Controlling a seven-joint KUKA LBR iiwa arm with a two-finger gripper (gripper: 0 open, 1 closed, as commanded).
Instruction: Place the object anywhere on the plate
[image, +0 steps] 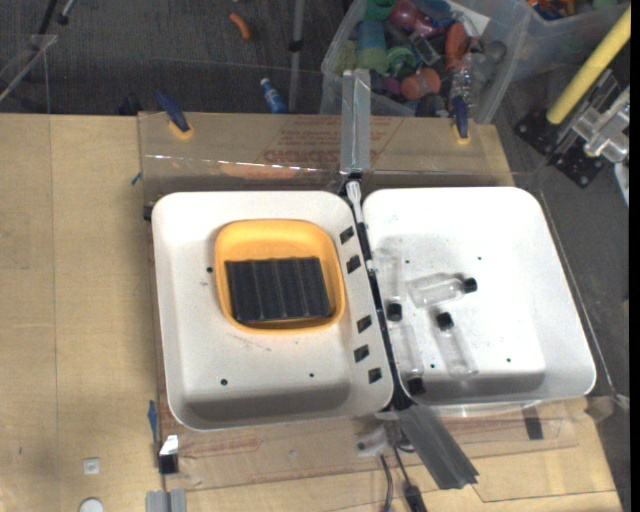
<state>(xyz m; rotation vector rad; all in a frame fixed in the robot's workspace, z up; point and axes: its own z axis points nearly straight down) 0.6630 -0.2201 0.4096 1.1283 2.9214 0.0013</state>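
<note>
An orange plate (272, 233) with rounded corners lies in the left white bin (190, 370), toward its back right. A dark, ridged rectangular object (278, 288) rests flat on the plate and covers most of its middle and front. Its ribs run front to back, and the orange rim shows all around it.
The right white bin (520, 240) holds several clear plastic bottles with black caps (442, 291) near its left side. A grey divider with black tabs (362, 290) runs between the bins. A tub of coloured toys (420, 45) stands behind the bench.
</note>
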